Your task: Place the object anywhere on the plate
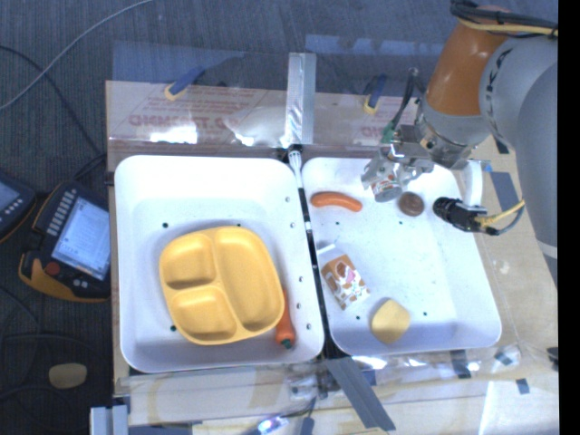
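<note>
Two white bins sit side by side on the bench. The left bin holds a yellow divided plate, three compartments, lying flat toward the near side. A small orange carrot is wedged just beside the plate's near right corner, against the bin wall — not on the plate.

The right bin carries the loose items: an orange sausage-shaped piece near the far left corner, a small brown round thing to its right, a patterned packet toward the middle left, and a pale yellow chunk near the front.

The arm comes in from the right, orange band visible above the wrist. Its gripper hangs over the far edge of the right bin, between the sausage piece and the brown round thing, close to both. Finger state — cannot tell, the tips blur into a whitish blob with a red mark. Whether that blob is a held item or part of the gripper is unclear.

A teach pendant lies on the floor left of the bench.
</note>
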`<state>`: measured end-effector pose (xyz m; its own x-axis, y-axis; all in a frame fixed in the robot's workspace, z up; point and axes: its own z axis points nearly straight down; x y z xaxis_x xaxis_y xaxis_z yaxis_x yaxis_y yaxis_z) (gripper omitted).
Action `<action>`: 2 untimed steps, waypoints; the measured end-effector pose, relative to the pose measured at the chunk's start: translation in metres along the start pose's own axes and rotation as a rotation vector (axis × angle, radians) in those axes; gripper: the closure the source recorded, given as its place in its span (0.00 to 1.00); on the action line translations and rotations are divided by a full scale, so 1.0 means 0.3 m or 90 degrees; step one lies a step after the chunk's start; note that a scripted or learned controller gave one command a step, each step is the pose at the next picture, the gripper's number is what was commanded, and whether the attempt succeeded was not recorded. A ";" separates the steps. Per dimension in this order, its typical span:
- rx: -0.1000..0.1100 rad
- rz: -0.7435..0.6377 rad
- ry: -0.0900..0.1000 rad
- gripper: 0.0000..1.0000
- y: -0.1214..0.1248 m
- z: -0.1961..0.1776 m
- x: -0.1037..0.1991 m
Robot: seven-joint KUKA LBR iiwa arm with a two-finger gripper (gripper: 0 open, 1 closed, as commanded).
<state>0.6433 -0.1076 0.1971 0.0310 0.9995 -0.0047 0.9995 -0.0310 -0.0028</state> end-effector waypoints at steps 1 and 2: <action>0.000 -0.136 0.003 1.00 -0.095 0.047 0.212; -0.001 -0.234 0.003 1.00 -0.253 0.046 0.486</action>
<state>0.5718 0.0404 0.1828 -0.3301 0.9439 0.0011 0.9439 0.3301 -0.0022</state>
